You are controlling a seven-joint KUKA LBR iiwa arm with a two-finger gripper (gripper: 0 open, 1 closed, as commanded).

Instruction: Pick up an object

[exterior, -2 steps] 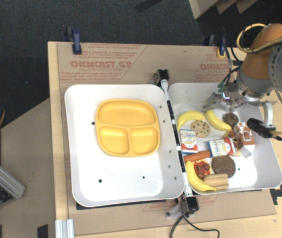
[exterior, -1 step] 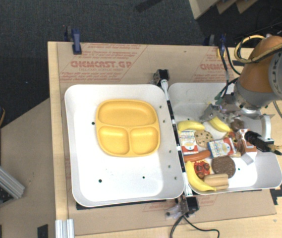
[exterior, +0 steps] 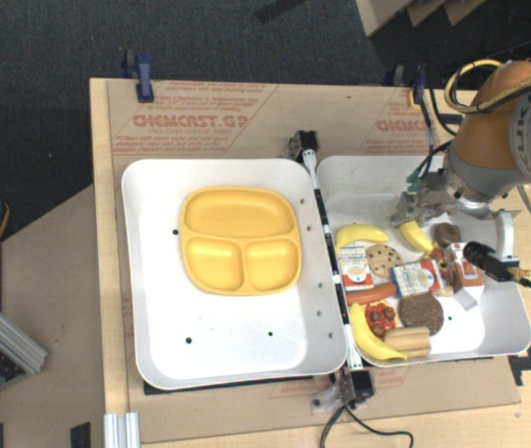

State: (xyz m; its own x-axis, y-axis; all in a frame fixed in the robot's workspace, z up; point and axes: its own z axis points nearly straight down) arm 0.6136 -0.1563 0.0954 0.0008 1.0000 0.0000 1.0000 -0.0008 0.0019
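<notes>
Right bin [exterior: 503, 329] crowded with toy food [exterior: 391, 292]; hand [exterior: 417, 215] among it, grip unclear.

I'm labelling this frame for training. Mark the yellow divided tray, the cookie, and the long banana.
Yellow divided tray [exterior: 240, 215]: camera view, its large top compartment.
Cookie [exterior: 378, 259]: camera view, centre of its face.
Long banana [exterior: 364, 338]: camera view, mid-curve.

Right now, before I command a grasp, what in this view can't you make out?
- Gripper: the wrist sits over it in the camera view, so finger state and any contact with the small banana are unreadable.
- Cartons: labels too small to read.
- Large banana: partly hidden under the bun and strawberry.
- Right bin: floor under the food pile is covered; the arm hides its far right corner.
</notes>
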